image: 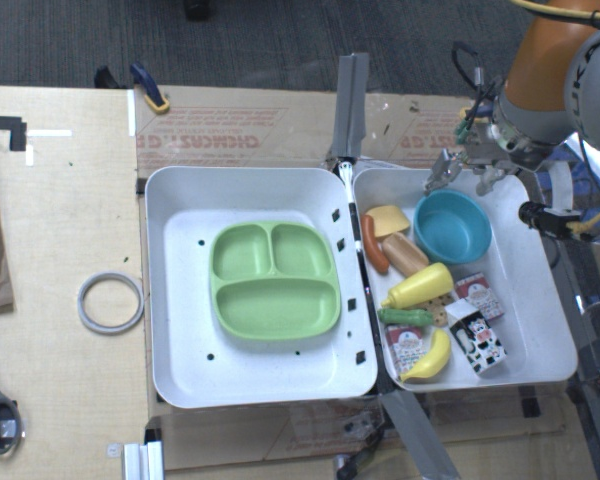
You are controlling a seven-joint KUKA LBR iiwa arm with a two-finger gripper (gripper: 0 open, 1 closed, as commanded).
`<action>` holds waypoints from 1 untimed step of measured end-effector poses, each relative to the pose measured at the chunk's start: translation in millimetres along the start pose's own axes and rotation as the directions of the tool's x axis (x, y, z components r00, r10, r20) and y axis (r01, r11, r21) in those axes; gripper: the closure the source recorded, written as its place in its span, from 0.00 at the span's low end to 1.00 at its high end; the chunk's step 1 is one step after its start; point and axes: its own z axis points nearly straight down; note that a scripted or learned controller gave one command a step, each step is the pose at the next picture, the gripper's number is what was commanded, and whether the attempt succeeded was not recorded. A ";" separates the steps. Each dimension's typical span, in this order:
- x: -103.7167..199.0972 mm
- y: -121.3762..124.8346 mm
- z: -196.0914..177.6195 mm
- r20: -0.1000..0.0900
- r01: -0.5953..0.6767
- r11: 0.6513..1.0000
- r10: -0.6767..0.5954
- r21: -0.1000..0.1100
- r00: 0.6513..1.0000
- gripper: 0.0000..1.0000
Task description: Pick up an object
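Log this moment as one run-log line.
gripper: above right bin's far edge, holds nothing | blue bowl: in right bin | green tray: in left bin

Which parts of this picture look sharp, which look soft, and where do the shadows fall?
In the camera view, the light is even and soft; the green divided plastic plate is crisp, casting a faint shadow on the left white bin; the round blue bowl shades its own inside; the arm's pincer looks slightly soft beside it.
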 end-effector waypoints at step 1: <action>-0.1 0.3 -0.7 0.000 0.000 1.000 0.000 -0.001 1.000 0.00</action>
